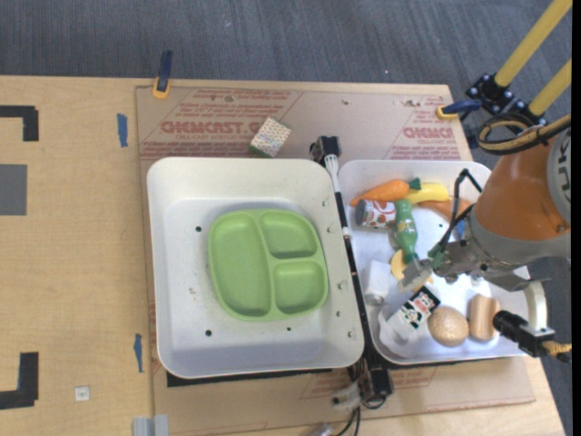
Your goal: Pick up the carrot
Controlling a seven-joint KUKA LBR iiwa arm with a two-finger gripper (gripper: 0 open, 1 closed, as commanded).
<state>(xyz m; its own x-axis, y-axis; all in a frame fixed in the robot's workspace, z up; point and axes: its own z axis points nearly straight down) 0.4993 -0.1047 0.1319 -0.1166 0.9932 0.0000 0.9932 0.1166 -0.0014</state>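
Note:
The carrot [384, 191] is orange with a green top and lies at the far edge of the right bin [508, 357], beside a yellow banana [429, 192]. My gripper [408, 289] hangs low over the middle of that bin, reaching left from the orange-banded wrist [516, 200]. It is well in front of the carrot, just above a black-and-white carton [418, 309] and close to a small yellow item [398, 263]. The carrot lies free, with nothing touching it from above.
A can [374, 213] and a green bottle [404, 229] lie between the carrot and the gripper. A tan egg-shaped item [447, 327] and a brown roll [481, 317] sit at the bin's near edge. The left bin [172, 243] holds a green divided plate [268, 263].

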